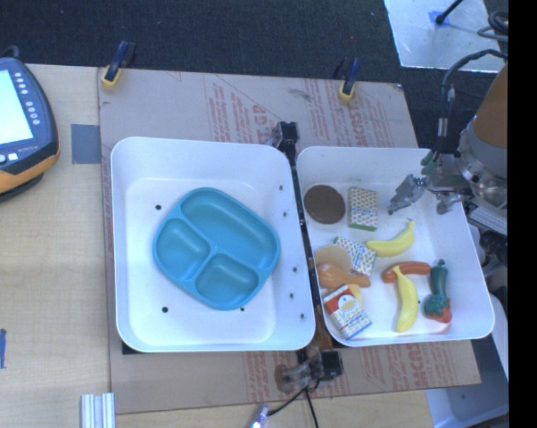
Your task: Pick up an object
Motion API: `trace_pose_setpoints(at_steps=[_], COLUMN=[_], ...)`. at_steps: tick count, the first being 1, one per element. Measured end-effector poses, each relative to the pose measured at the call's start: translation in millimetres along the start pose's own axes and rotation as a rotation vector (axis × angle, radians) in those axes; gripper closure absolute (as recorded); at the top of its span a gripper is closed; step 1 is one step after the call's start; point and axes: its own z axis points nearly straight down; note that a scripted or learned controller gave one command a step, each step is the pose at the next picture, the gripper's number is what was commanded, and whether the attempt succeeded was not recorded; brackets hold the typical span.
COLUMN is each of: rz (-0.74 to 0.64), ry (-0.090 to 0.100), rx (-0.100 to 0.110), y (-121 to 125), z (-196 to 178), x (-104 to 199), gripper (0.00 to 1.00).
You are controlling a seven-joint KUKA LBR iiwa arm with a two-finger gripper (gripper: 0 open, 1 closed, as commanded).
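Over the right-hand bin point(475, 266), camera view: the gripper point(420, 194) hangs above the bin's far right corner, arm entering from the right edge. Two dark fingers splay apart and nothing sits between them, so I record the hand as open and empty. Whether the tips are above the bin floor or touching it cannot be told from this slant.

Candidate objects, placed relative to the hand:
- Yellow banana point(393, 240), just below and slightly left of the fingertips; nearest item, apart from them.
- Patterned packet point(362, 208), left of the hand, beside a brown round disc point(324, 203) further left.
- Second patterned packet point(356, 254), below-left, past the banana.
- Second banana point(405, 300), well below the hand, lying upright in the frame, with a red sausage point(404, 270) across its top end.
- Green and red vegetable piece point(438, 294), straight below, near the bin's right wall.
- Tan wooden piece point(335, 270) and a small red-and-white carton point(347, 311), far below-left, toward the bin's near corner.

Left bin point(126, 239), well to the left of the hand, holds a blue divided tray point(215, 248); not relevant to the pick.

Status, as judged: nothing grasped, nothing lifted; every object lies in the bin. The approach looks partly made, with the nearest banana the likely target. Left to do: descend onto an item, close, lift clear.
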Motion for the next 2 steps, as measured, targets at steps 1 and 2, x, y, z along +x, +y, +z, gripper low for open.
trace_pose_setpoints(at_steps=[1,2], rz=[0.0,-0.002], ry=[-0.002,-0.003], rx=[-0.005,-0.008], y=[-36.8,24.7], z=[114.4,114.7], x=[-15.9,10.7], gripper=[0.0,0.0])
